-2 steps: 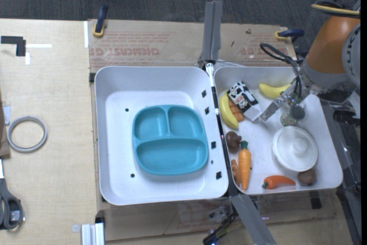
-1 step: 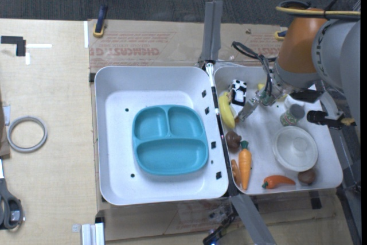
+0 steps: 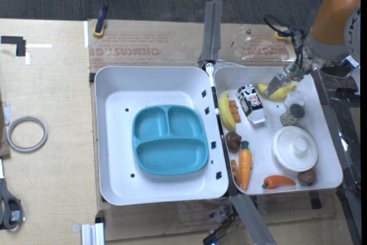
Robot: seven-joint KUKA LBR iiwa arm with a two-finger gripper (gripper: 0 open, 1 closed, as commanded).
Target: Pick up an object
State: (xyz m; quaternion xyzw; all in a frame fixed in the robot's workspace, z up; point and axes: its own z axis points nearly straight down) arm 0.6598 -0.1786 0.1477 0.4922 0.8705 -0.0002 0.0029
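In the far right corner of the right bin [image 3: 324, 123], the gripper [image 3: 279, 84] sits low over a yellow banana [image 3: 274, 90], touching it; I cannot tell if it is clenched. A small milk carton [image 3: 251, 102] lies just left

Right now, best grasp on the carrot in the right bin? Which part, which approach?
Probably the carrot's orange body near mid-length, from above, fingers closing across its width. It lies flat, green top toward the far side, tip toward the near wall. Its right side faces bare bin floor; on the left a thinner orange piece lies close, so keep the left finger tight to the body. The gripper sits over the yellow banana.
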